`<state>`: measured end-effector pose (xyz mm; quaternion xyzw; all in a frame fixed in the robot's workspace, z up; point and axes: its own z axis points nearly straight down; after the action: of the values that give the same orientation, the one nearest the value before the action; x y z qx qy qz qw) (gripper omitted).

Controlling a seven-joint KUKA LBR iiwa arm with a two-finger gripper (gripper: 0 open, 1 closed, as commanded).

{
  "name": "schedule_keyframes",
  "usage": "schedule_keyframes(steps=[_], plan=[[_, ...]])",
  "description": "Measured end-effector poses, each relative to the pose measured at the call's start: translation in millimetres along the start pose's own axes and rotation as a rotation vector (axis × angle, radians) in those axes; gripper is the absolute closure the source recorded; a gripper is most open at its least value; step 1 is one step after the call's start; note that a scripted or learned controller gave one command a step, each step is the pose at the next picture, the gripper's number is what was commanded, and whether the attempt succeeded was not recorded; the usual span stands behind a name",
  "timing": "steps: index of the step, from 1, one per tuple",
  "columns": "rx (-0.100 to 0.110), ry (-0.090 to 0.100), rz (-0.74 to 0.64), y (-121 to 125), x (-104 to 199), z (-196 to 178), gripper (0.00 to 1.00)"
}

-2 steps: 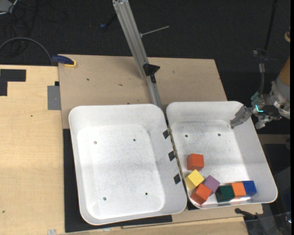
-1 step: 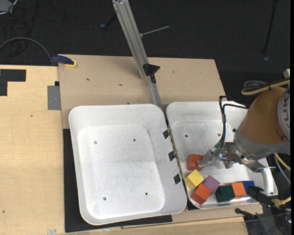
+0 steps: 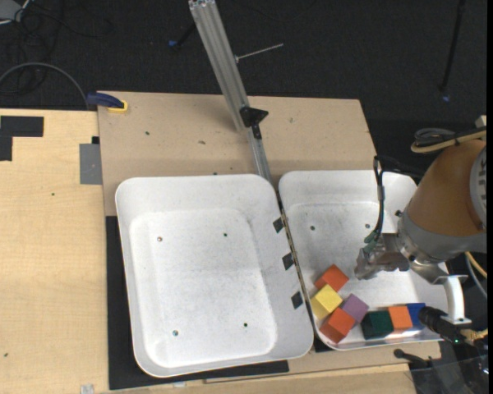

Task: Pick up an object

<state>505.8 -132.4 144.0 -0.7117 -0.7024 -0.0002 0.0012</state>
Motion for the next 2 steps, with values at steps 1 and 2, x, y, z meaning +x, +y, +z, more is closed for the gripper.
schedule_keyframes(steps=[1,2], plan=[[-0.003,0.002,-0.022,13.4,90.9,-48.3,1.00],[-0.001,-0.002,-0.015,61.2,104.7,-45.9,1.00]])
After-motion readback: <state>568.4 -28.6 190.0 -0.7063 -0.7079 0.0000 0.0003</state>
